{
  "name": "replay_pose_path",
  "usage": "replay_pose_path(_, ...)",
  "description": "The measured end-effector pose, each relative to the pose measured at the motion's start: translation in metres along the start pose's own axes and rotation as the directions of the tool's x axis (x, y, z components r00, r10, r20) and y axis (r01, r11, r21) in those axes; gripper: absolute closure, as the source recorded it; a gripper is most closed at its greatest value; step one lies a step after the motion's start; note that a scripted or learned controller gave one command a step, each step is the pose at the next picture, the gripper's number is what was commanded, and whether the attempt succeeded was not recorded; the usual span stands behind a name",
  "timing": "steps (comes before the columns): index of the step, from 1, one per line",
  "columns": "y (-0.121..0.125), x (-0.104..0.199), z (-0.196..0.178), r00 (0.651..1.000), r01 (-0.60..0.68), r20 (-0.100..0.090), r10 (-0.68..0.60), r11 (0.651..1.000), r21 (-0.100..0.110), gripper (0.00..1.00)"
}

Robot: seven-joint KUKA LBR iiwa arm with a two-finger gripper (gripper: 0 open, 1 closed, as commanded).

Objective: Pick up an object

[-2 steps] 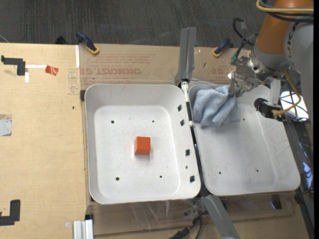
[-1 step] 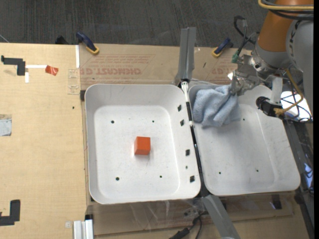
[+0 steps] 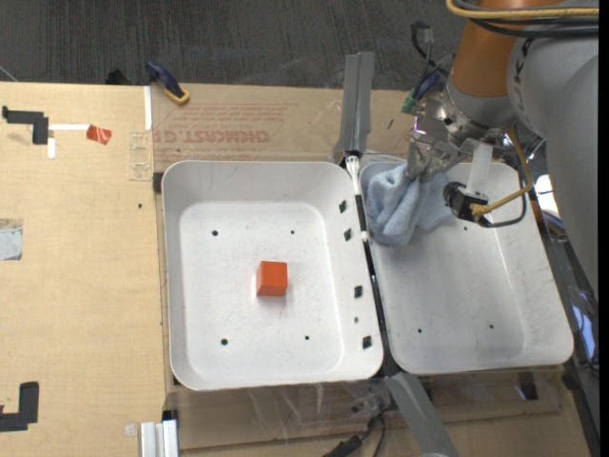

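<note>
The claw (image 3: 420, 165) seems to be pinching the blue cloth (image 3: 404, 208) in the right bin (image 3: 495, 341), far corner, so the lift looks begun, not finished.

arm (image 3: 561, 84): grey casing | orange band (image 3: 500, 36) above wrist | black-and-yellow cables (image 3: 495, 208) at 3 o'clock of wrist

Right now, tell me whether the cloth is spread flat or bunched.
Bunched: the pale blue cloth hangs crumpled beneath the gripper in the right bin's far corner.
</note>
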State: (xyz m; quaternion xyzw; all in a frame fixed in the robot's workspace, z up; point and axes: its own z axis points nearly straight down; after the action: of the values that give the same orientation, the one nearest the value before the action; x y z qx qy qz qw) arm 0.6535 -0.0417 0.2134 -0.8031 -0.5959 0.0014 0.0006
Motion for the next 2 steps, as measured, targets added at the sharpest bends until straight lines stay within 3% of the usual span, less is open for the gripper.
replay_pose_path(1,0.011,-0.02,0.008,0.992,-0.123,0.001,0.123,0.992,0.0,1.0)
replay_pose_path(2,0.022,-0.057,0.002,0.989,-0.148,0.001,0.148,0.989,0.0,1.0)
